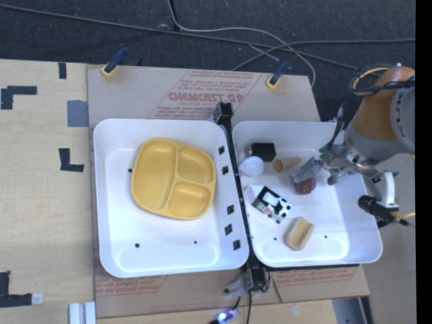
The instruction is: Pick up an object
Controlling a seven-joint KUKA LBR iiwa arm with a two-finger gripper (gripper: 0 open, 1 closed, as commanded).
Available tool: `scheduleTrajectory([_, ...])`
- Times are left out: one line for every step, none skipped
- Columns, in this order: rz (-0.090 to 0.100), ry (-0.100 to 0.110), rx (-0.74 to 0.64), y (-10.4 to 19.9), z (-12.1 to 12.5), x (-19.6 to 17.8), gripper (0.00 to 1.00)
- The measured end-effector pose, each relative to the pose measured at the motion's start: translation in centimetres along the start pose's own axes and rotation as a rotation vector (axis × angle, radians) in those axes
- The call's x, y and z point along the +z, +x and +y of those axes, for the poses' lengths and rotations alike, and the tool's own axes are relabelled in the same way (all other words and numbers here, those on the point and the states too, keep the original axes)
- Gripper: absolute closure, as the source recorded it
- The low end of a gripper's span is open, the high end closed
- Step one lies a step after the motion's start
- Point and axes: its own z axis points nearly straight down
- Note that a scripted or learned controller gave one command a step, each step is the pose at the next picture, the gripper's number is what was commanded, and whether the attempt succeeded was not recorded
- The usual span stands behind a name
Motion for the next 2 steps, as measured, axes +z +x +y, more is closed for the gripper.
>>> scheduleTrajectory([-0.002,-0.008,0.0,0.05,0.06,3.47,0.0])
scheduleTrajectory([-0.004,-0.009,-0.001,-0.08,0.18,2.5,1.0])
